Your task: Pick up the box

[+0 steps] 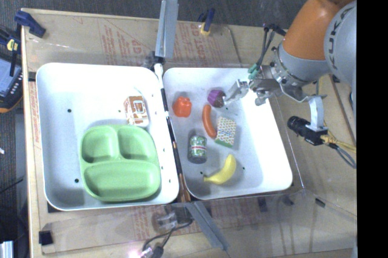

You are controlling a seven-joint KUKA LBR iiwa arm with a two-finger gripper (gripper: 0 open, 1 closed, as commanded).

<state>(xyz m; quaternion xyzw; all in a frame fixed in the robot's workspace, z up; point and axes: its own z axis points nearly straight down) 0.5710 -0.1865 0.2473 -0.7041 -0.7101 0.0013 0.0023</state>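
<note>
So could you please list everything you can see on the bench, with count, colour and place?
Bins: two, white, side by side on the bench.
Tray: one, green, three compartments, left bin, front.
Box: one, orange and white, left bin, just behind the tray.
Pepper: one, red-orange, right bin, back left.
Purple item: one, right bin, back, beside the claw.
Carrot: one, orange, right bin, middle.
Packet: one, patterned green and white, right of the carrot.
Can: one, green label, right bin, front left.
Banana: one, yellow, right bin, front.
Arm: one, grey and orange, reaching from the right.
Claw: one, over the right bin's back.
</note>
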